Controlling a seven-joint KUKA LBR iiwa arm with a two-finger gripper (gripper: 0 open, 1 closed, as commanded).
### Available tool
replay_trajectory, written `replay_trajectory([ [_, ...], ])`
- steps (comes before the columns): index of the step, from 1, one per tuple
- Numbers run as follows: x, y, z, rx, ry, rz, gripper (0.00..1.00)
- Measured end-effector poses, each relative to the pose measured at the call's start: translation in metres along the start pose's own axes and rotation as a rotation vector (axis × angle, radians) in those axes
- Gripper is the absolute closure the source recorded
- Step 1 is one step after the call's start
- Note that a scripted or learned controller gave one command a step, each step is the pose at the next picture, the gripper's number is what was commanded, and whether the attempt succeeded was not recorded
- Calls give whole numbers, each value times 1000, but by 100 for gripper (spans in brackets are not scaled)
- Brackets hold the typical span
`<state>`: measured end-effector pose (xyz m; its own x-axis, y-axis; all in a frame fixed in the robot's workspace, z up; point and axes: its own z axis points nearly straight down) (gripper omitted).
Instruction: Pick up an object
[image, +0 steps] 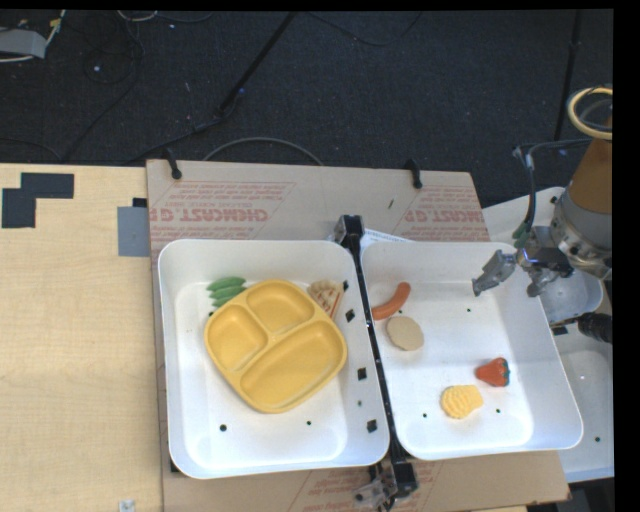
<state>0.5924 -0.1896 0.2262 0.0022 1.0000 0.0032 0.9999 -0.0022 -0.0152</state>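
A: Cardboard (300, 205) lies under both bins, its red print upside down; I cannot read it for sure.

B: What is in the bins?

A: The left bin (190, 420) holds a yellow divided plate (277, 343), green pea pods (226, 288) and a tan piece (325, 294) at its edge. The right bin (545, 420) holds a sausage (390, 300), a round potato (405, 333), yellow corn (461, 401) and a red strawberry (493, 372).

B: And the pincer?

A: The pincer (510, 272) hangs spread wide at the right bin's upper right, holding nothing. The strawberry lies below it, well apart.

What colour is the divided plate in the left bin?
Yellow, plain with no pattern. The divided plate shows clearly in the camera view, lying in the left bin.
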Motion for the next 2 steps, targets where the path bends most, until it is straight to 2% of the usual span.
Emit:
replay_trajectory([
  [1, 0, 2, -8, -12, -2, -3, 0],
  [2, -2, 9, 38, -9, -2, -2, 0],
])
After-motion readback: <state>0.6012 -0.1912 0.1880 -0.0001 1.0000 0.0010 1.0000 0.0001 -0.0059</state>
